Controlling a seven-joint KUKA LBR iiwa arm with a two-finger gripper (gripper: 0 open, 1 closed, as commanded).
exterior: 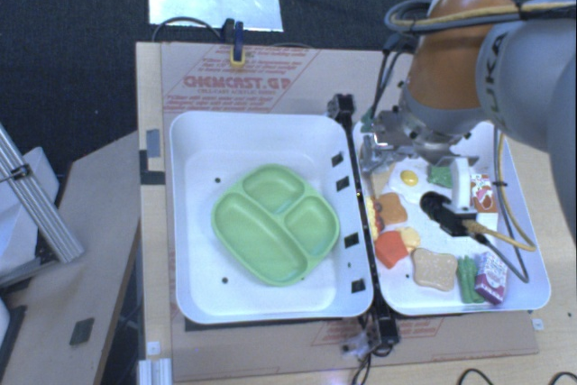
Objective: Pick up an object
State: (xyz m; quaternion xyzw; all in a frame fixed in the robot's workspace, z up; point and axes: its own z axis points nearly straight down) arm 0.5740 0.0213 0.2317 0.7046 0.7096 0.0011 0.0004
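Grey arm (534, 77) puts end effector (380, 147) low over right bin (532, 281), probably targeting the egg (409, 178); we can't tell if it's clenched or released.

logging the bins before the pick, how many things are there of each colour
green: 3, the plate, a piece at the back, a piece at the front
tan or brown: 2, the bread slice, the patty
red-orange: 1, the block
yellow: 1, the small chunk
white: 2, the fried egg, the red-printed carton
purple: 1, the box
total: 10 in view
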